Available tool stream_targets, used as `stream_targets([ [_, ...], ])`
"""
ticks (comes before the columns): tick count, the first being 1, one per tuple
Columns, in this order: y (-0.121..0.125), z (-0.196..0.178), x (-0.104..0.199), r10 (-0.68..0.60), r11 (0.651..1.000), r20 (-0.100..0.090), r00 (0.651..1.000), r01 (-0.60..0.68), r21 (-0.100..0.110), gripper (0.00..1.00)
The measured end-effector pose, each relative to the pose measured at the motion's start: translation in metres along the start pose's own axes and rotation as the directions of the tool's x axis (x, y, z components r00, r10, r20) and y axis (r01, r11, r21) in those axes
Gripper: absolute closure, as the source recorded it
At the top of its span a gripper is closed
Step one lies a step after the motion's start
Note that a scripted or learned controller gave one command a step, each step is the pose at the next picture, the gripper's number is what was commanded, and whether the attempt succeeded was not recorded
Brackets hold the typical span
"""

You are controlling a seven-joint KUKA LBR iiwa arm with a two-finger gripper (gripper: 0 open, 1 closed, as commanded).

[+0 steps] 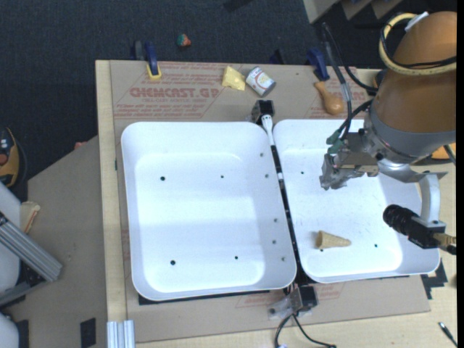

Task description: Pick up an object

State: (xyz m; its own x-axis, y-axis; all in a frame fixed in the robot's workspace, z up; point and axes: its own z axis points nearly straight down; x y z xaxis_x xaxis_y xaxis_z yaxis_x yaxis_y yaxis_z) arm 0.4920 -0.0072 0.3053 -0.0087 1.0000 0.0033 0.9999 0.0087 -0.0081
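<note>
1. A small tan cone-shaped object [332, 241], pointed at one end and lying on its side, rests on the floor of the right bin [304, 259] toward its near edge; it looks like the one thing there to pick, and nothing touches it.
2. The gripper [333, 181] hangs over the middle of that same bin, farther from me than the cone and well apart from it; whether it is released or clenched I cannot tell from here, and nothing shows in its grasp.
3. The grey arm [413, 133] with its broad orange band [424, 46] reaches in from the right and hides part of the bin's far corner; a black cylindrical part [406, 225] juts out near the bin's right rim.
4. As I judge it, the pick is not yet done; the cone lies untouched, so the approach, the descent, the closing and the lift are all left.
5. The left bin [130, 194] sits beside it, rims touching along a dark seam, with a few small dark dots on its floor.
6. Both bins rest on a brown board [116, 93] printed with red lettering; on its far strip lie a yellow scrap [233, 79], a small white box [260, 81] and a tan wooden piece [330, 100]; blue clamps [151, 58] grip the far edge.
7. Beyond the board is dark carpet [72, 20] with a small coloured bit [184, 40] on it; metal framing [29, 249] stands at the left, and cables [301, 332] trail off the near edge.
</note>
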Motion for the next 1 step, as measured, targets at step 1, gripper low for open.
stream_targets([
  [1,-0.0133,-0.1789,0.0129,0.005,1.000,0.001,1.000,-0.005,-0.030,1.00],
])
